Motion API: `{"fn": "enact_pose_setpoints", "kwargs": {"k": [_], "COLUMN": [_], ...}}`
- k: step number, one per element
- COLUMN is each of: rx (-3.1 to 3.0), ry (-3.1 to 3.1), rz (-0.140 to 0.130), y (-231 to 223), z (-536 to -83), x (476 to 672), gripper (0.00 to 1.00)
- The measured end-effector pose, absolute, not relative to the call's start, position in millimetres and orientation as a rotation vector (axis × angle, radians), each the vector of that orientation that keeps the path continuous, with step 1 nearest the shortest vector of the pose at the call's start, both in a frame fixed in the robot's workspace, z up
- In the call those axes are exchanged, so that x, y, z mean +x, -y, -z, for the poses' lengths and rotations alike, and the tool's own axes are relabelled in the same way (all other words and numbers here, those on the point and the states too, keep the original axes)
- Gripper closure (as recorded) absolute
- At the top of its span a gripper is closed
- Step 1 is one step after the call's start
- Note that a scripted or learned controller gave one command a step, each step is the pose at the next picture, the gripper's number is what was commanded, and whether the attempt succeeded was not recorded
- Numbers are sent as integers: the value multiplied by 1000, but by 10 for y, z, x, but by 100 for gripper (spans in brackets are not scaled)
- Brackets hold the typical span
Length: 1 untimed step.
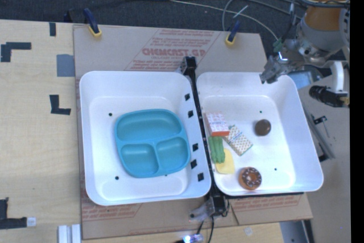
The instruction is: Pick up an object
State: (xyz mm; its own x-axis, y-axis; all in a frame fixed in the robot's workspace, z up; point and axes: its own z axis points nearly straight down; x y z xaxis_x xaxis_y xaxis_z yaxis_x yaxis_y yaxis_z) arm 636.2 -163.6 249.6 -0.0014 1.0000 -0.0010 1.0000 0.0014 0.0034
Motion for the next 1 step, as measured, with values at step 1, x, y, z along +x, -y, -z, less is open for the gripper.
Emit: {"fn": "enact_pose_setpoints", "kwargs": {"k": [1], "rx": [2219], "ry": [-2222], "rz": [-1], "y": [1633], "z": [-2846], "x": [6367], "gripper": [100]}}
